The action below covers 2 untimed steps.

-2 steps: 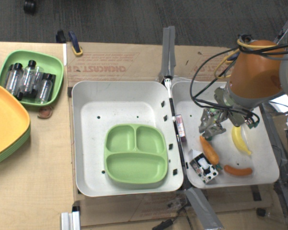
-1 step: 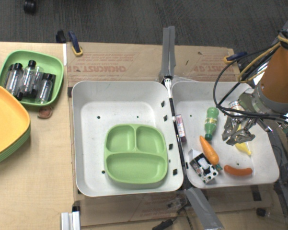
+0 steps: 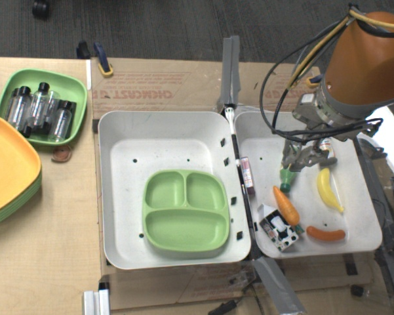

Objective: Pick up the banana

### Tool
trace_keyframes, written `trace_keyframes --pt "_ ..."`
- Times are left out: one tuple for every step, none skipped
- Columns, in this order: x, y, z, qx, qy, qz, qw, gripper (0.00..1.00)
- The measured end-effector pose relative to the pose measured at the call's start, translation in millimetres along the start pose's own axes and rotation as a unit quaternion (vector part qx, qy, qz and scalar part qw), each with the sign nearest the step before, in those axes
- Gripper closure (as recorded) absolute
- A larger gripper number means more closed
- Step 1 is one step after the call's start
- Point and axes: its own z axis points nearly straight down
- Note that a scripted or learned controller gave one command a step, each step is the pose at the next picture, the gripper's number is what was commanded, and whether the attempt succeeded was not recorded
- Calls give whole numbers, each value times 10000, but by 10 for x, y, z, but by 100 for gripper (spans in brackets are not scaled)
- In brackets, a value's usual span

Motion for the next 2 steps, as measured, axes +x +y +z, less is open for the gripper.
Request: trace_keyframes --pt "-506 -723 122 0 -6 -1783 9840 100" --pt "-2 -263 237 -18 -4 -3347 9423 100"
